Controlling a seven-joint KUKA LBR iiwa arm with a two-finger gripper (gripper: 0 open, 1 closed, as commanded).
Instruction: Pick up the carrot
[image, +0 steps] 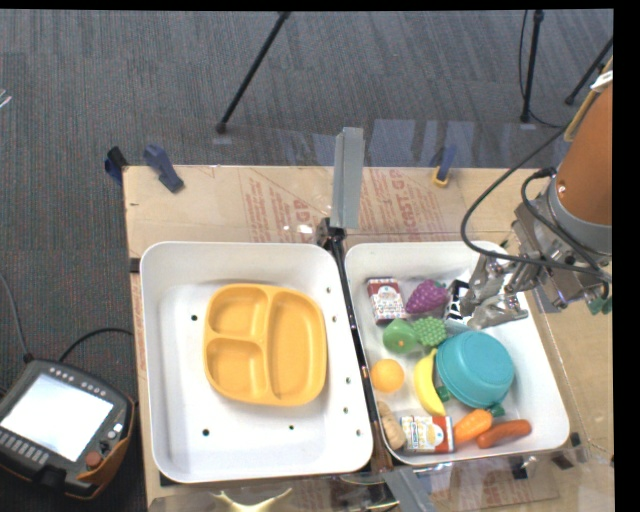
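Observation:
The carrot (472, 425), a short orange cone, lies near the front edge of the right bin (548, 380), just in front of a teal bowl (476, 367). A longer red-orange piece (505, 432) lies against its right side. My gripper (489, 300) hangs over the back of the right bin, behind the bowl and well away from the carrot. It is open, with nothing between its fingers.
The right bin also holds a banana (428, 385), an orange (387, 375), purple grapes (427, 296), green produce (403, 336), a small dark box (384, 298) and a carton (424, 433). A yellow divided plate (265, 343) lies in the left bin (160, 300).

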